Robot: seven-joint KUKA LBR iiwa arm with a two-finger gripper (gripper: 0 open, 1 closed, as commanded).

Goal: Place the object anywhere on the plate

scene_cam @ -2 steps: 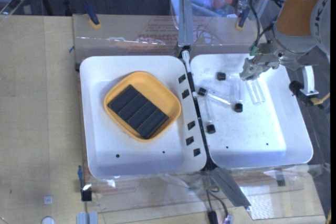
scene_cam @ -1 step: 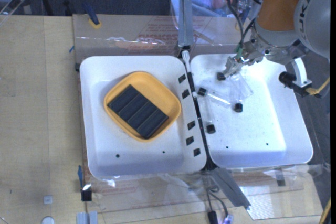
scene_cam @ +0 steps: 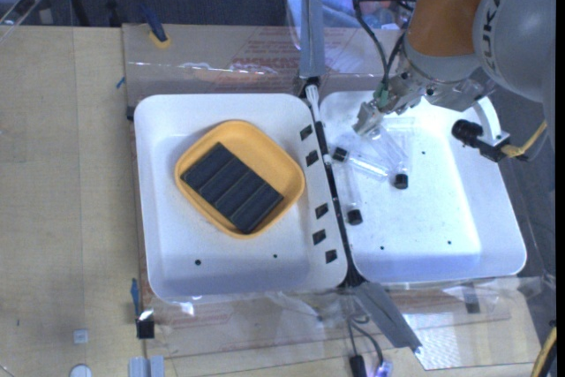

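Over the right bin, the gripper hovers near clear, black-capped pieces, its grip state impossible to tell, and since the yellow plate already carries a dark ridged slab, those slippery transparent pieces could easily be missed.

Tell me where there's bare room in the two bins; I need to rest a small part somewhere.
The left bin has bare strips along its front edge and left wall, around the yellow plate that carries a dark ridged object. The right bin is bare across its front half. Its back is crowded: the gripper hangs there over clear tubes.
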